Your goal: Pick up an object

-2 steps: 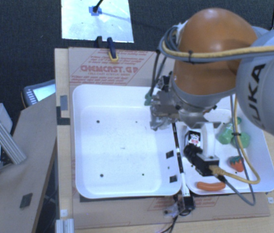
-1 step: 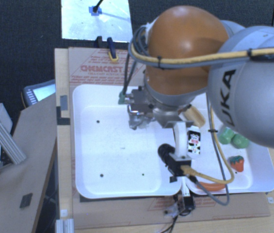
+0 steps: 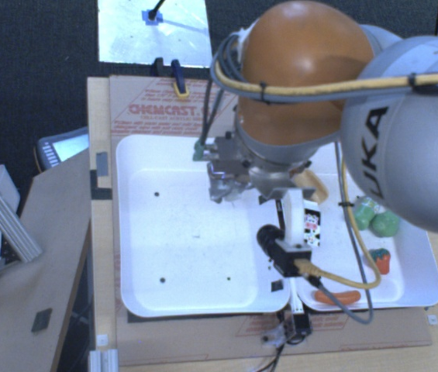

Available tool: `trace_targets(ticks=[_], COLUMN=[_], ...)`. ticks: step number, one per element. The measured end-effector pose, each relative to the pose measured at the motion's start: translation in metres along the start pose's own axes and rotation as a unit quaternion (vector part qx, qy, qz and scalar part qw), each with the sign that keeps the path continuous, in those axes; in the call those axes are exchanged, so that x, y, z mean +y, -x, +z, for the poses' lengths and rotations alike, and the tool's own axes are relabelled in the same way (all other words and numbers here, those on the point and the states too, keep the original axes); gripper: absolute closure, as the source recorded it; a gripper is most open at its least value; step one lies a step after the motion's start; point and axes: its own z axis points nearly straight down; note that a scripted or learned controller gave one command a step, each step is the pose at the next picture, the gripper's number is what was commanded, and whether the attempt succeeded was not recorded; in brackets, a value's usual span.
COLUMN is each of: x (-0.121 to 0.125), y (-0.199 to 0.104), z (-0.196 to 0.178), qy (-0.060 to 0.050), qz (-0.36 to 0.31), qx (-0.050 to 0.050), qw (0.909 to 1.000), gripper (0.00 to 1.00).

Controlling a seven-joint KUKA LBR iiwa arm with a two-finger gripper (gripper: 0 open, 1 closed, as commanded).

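Trouble likely from position. Nearest, in right bin: orange stick, then red piece, then green lumps. Farther and left, above far right part of left bin: gripper, well apart from all three; open or closed, cannot tell. Would probably close on nothing if lowered here.

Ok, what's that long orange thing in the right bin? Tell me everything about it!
The long orange thing is a smooth stick with rounded ends, maybe a plastic toy carrot or sausage. It lies flat on the floor of the right bin, along the front wall, apart from the small red toy.
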Motion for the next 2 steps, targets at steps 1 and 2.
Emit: trace_targets(ticks=[1, 2], x=[-0.001, 0.016], y=[0.083, 0.085], z=[0.034, -0.053], qy=[-0.002, 0.005], qz=[0.007, 0.002], qx=[-0.002, 0.000], qw=[1.0000, 1.0000], gripper=[1.00, 1.00])
